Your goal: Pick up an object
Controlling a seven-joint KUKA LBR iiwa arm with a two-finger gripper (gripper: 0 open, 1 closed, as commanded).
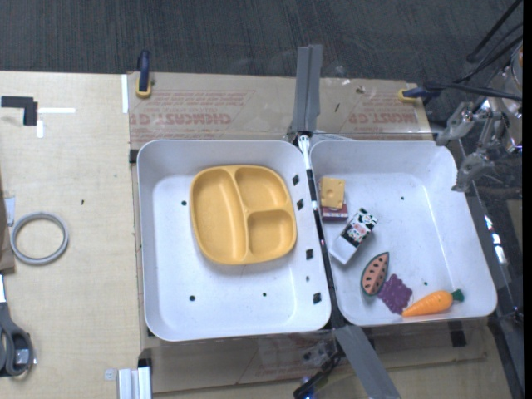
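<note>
Two shallow white plastic bins point(166, 306) are seen on a pale wooden bench point(66, 181); beside them, dark carpet point(208, 15).

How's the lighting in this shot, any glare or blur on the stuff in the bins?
Camera view: even, soft light; the yellow plate and carrot cast faint shadows. Mild sheen on the right bin's white floor, no harsh glare. Toys are reasonably sharp; the metal rig at the right edge looks slightly soft.
</note>
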